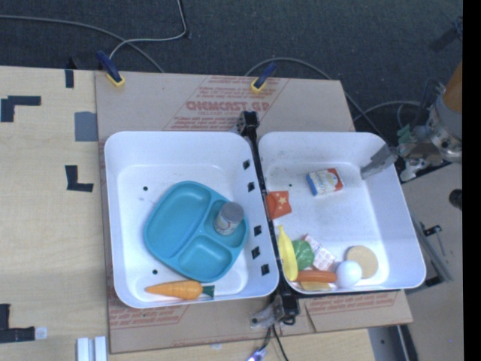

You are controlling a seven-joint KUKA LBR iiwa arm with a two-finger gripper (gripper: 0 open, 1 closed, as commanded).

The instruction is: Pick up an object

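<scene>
one carton (324,181), left of claw (378,162)

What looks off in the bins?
Nothing spilled or broken. The blue divided plate sits askew in the left bin, a grey cylinder on it. The right bin's toy food is bunched in its near corner, and the carton lies apart.

Left bin (120,201): blue divided plate (184,235), grey cup (229,216) on it, carrot (176,290) near front wall. Gripper (379,160) over right bin (398,224) rim.
</scene>
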